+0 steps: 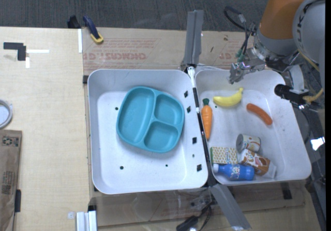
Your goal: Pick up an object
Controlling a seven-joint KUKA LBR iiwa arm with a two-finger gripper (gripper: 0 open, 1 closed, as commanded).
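Banana (228, 99): nearest target, lying in the right bin (289, 170) near its back wall, just below my claw (237, 74)
Risk: banana is curved and lies flat, so if I come straight down off its middle I expect it to roll or skid away
Crowding: carrot (206, 118) lies just left of the banana by the divider, and a wide descent could nudge it
Other picks: sausage (259, 113) lies apart to the right; can (249, 143), bottle (234, 172) and packets are bunched at the front corner, likely awkward to separate
Left bin: holds a blue plate (150, 119), well away from me
Arm: reaching in from the right, wrist bent down over the back of the right bin
Claw: tip is small and dark against the rim; I cannot tell how far open it is, and I see nothing in it
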